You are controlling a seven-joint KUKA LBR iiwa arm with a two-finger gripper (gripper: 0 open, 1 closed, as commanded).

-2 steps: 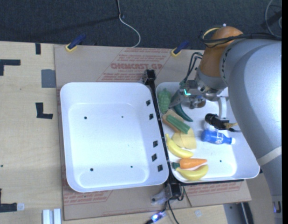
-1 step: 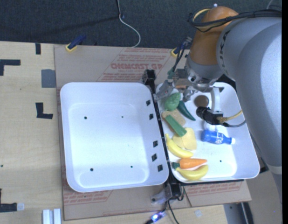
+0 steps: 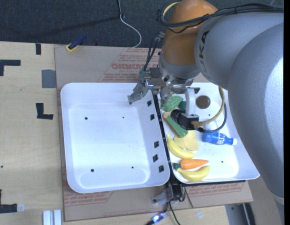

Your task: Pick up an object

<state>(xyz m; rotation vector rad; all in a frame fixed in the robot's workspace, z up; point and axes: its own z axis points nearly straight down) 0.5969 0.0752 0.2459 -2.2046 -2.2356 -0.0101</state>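
Arm (image 3: 239, 55) ran off right edge and hid right bin's (image 3: 229, 172) far corner. Green toy (image 3: 172, 103) was partly covered by wrist; fingers unclear.

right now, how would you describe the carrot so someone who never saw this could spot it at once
Start at the right-hand white bin, the one crowded with toy food under the grey arm. Look to its near end, beside the divider, where two yellow bananas lie. The carrot rests between the upper banana and the lower banana: the only orange piece there, short and tapered.
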